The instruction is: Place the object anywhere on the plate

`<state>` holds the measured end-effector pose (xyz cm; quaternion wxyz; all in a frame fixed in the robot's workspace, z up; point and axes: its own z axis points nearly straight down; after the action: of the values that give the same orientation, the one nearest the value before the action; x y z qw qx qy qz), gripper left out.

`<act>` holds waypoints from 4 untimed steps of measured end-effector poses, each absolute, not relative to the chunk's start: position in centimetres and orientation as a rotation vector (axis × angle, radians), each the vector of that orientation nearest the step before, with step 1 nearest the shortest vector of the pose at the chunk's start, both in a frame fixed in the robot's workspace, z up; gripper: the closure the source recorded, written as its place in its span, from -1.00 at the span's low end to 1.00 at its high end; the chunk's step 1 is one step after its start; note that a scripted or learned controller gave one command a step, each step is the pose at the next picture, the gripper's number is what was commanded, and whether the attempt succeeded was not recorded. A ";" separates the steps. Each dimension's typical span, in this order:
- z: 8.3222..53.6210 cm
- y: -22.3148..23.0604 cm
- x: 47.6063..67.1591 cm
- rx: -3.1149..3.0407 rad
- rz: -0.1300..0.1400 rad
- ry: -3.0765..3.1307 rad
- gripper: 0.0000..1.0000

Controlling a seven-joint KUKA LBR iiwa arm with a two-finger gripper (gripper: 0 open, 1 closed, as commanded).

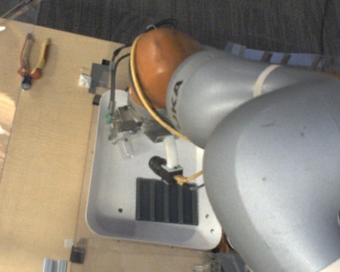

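Since the gripper [124, 132] hangs low inside the white bin [103, 214], close to its wall, we cannot tell whether it is wide or narrow, nor whether it carries anything. A black ribbed block [166, 202], which we take for the task's object, lies flat on the bin floor near the gripper but apart from it, on the side toward the arm [270, 148]. Our worry is a closing on air: the block looks low and broad, so a grasp across it may slip off. A descent this close to the wall could also strike the rim. The arm hides where the plate lies, so a blind release may miss it.
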<state>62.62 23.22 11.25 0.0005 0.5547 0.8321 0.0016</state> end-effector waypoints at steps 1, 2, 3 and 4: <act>11.6 22.8 65.3 1.012 0.009 2.968 1.00; 11.1 22.6 66.3 0.811 0.007 3.028 1.00; 18.9 23.6 65.8 0.442 0.009 3.102 1.00; 9.6 22.7 66.2 0.502 -0.011 3.097 1.00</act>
<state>66.17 22.67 9.62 0.0022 0.1600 0.9871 -0.0035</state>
